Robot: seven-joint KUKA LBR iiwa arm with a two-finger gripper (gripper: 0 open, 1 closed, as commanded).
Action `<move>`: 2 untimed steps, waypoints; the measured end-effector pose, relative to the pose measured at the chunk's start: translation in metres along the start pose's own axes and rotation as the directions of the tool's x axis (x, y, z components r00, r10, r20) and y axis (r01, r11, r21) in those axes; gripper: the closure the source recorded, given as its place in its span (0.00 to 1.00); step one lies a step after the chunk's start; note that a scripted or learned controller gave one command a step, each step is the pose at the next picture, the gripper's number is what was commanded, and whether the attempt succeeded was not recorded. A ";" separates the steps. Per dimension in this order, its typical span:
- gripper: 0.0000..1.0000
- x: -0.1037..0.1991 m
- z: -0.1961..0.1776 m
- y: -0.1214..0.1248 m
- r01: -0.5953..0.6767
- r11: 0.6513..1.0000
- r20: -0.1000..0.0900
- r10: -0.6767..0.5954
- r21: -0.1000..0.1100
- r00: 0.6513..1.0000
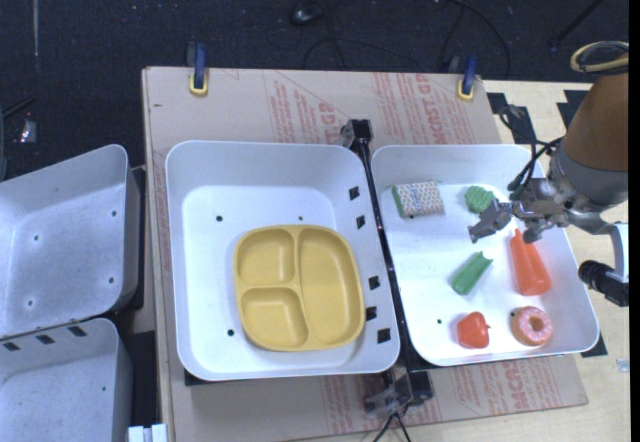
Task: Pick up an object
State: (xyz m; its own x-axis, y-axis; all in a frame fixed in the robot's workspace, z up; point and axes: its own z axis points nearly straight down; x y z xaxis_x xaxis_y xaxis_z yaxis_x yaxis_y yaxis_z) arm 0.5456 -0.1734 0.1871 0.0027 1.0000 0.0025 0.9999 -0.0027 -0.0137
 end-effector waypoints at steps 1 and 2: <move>0.00 0.001 -0.007 0.003 0.004 1.000 0.003 -0.004 -0.014 1.000; 0.00 0.007 0.055 0.001 0.002 1.000 0.001 -0.002 -0.009 1.000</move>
